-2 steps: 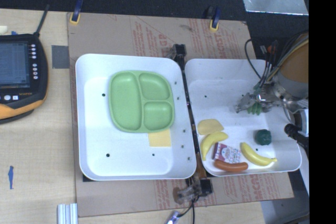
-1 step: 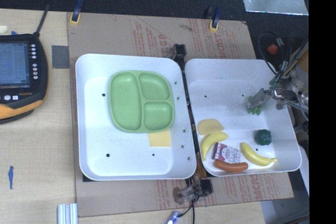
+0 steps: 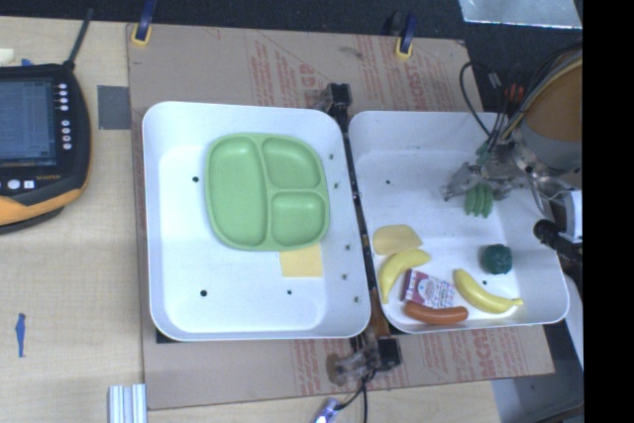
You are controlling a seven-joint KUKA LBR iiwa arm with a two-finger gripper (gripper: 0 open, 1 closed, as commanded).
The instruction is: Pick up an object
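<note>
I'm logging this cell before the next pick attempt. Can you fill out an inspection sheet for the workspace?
Surface: two white bins side by side on cardboard.
Job's things: right bin has two bananas, hot dog, small packet, dark green lump, green item; left bin has green divided plate, yellow square.
Clutter: nothing seen.
Grippers: pincer over the green item.
Cables: bundle at arm.
Surroundings: teach pendant, clamps.

arm (image 3: 555, 114) cut off at right edge
</note>
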